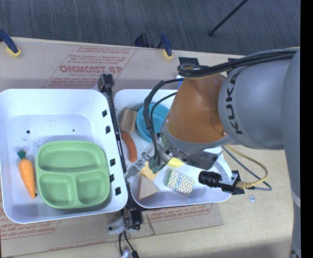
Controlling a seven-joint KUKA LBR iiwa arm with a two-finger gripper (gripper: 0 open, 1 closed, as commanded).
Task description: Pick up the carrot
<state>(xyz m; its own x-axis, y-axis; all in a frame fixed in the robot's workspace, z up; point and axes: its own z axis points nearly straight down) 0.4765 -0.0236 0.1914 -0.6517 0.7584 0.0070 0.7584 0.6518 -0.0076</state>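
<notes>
Two bins in frame. Claw (145,166) sits low in the right bin (215,195), near its left wall; can't tell whether it's open or closed, wrist blocks the view. Carrot (27,175) is well left of the claw, in the left bin (16,104), lying just beside the green divided plate (73,173) on the plate's far side. Orange sausage-shaped item (129,146) lies just up-left of the claw. Patterned block (180,182) is just right of it.

A small orange carrot (27,176) with a dark green top lies flat in the left white bin (49,104), near its left wall, just beside a green divided plate (73,173), green end pointing away.
</notes>
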